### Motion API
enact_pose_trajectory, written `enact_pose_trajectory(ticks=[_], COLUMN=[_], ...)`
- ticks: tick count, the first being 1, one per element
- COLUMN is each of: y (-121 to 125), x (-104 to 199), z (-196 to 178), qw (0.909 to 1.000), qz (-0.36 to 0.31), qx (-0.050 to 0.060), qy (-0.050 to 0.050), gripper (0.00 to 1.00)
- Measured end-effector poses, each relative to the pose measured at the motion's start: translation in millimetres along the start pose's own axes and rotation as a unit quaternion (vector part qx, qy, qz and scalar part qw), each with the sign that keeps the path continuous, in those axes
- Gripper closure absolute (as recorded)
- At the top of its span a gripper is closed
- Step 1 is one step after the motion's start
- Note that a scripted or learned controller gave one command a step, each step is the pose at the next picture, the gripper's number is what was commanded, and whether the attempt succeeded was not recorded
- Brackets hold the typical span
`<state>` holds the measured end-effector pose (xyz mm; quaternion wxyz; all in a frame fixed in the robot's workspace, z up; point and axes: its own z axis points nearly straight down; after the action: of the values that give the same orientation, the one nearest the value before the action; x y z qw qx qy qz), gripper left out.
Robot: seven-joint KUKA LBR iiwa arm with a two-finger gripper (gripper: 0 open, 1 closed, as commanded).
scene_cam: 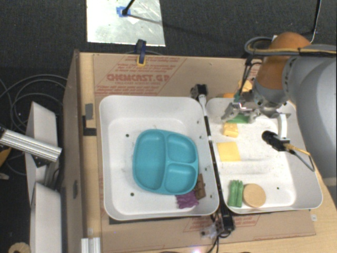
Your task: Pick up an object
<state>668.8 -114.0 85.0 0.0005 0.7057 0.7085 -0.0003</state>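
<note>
My gripper [240,113] is low over the back left of the right bin [308,186], and its fingers stand open. A flat green piece [239,119] lies right beneath it, partly hidden; nothing is gripped. Just in front sits a small yellow block [230,129], and a flat yellow square [228,152] lies nearer. A green ridged piece [235,193] and a round tan disc [254,195] rest at the bin's front. A bit of orange [228,95] shows at the bin's back rim.
The left bin [113,141] holds a teal divided plate [165,161], with a purple piece [185,200] and a brown piece [200,188] at its front right edge. The bins' shared wall [209,141] runs just left of the gripper. The arm's bulk covers the right bin's back right.
</note>
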Motion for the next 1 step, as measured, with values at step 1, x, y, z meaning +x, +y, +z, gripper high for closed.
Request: enact_pose_trajectory(ticks=[1], y=[0.0], x=[7.8], z=[0.1], qw=[1.0], qz=[0.0], qx=[0.0], qy=[0.0], gripper=[0.0])
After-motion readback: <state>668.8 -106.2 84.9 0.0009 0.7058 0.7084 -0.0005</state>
